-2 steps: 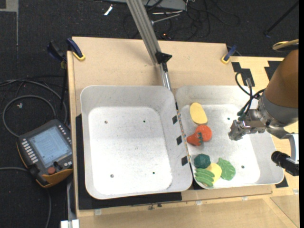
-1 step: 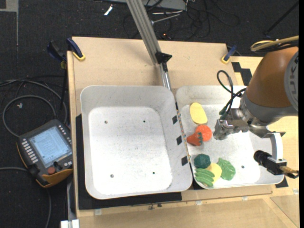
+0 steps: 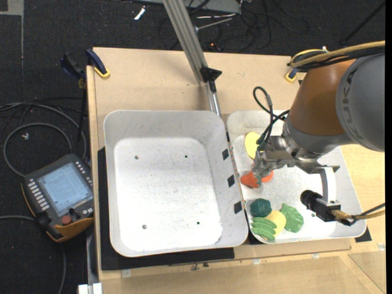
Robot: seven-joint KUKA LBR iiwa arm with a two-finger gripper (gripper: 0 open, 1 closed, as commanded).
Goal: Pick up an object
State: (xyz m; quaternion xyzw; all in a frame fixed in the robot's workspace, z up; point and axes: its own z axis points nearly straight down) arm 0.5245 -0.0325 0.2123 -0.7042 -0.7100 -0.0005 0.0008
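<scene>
In the right bin (image 3: 346, 164), just right of frame centre, the gripper (image 3: 262, 169) sits directly over a small orange-red toy (image 3: 250, 179); whether it grips the toy, I cannot tell. The toy looks light, smooth and probably rigid plastic, best pinched across its narrow middle. Its long axis seems to run roughly left-right. Green and yellow toys (image 3: 277, 218) cluster lower right.

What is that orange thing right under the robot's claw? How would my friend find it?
Look at the right white bin, where the grey and orange arm reaches in. Just below the gripper, near the bin's left wall, lies a small orange-red object. It is the only orange piece; the toys further down by the bin's lower edge are green and yellow.
</scene>
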